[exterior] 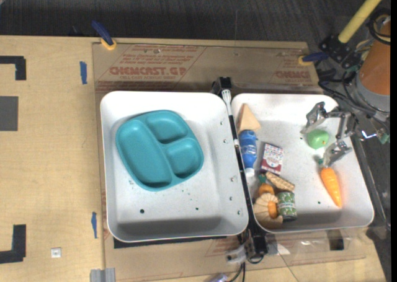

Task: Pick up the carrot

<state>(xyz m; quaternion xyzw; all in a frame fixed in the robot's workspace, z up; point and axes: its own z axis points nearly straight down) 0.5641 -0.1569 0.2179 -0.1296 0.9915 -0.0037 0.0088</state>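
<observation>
Carrot (331, 185) lies flat on the floor of the right bin (291, 110), just below and slightly right of my gripper (327, 132), its leafy end pointing up toward the lower finger and its tip slanting away toward the bin's near right corner. My gripper hangs over the right side of that bin, its two metal fingers (315, 115) spread wide, one above and one below a green ball (319, 139) that sits between them; I cannot tell whether either finger touches the ball. Nothing is clamped. The carrot sits just clear of the lower finger, apart from it. To the left of my gripper, along the bin's inner wall, I see a cluster of small items: a tan cone (247, 117), a blue bottle (249, 150), a small red and white carton (272, 157), and a green can (286, 206) among other toy foods. Farther left, the second bin (118, 212) holds a teal divided plate (159, 147)
</observation>
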